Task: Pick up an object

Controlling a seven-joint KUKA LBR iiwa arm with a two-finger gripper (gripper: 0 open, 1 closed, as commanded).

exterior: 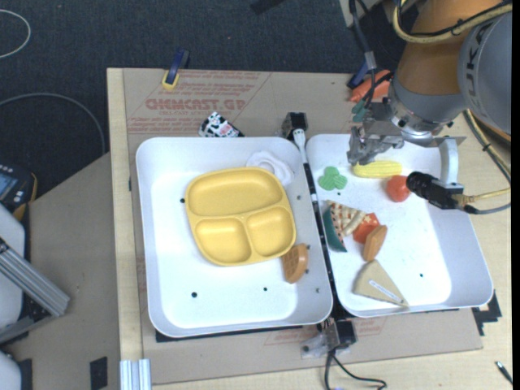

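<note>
Reading the red letters on the brown board (244,96) under the bins, I can make out "CHEMCAST" and then "GP", and smaller lines below that are too tiny to read; a small black and white thing (218,125) lies on that board beside the left bin (162,291), and I cannot tell what it is. My gripper (367,154) hangs over the far edge of the right bin (455,275), just above a yellow corn cob (379,169); the corn is long, bright yellow and lies flat on its side; my tip is touching it or very close, I cannot tell which, and I cannot tell how wide I am. Beside the corn sit a green leafy piece (331,178) and a red tomato (396,188); nearer the front are a pizza slice (344,218), an orange carrot piece (374,242) and a pale cheese wedge (378,284). A yellow tray (240,215) with three parts rests in the left bin, with a brown bread piece (296,262) by its corner.
</note>
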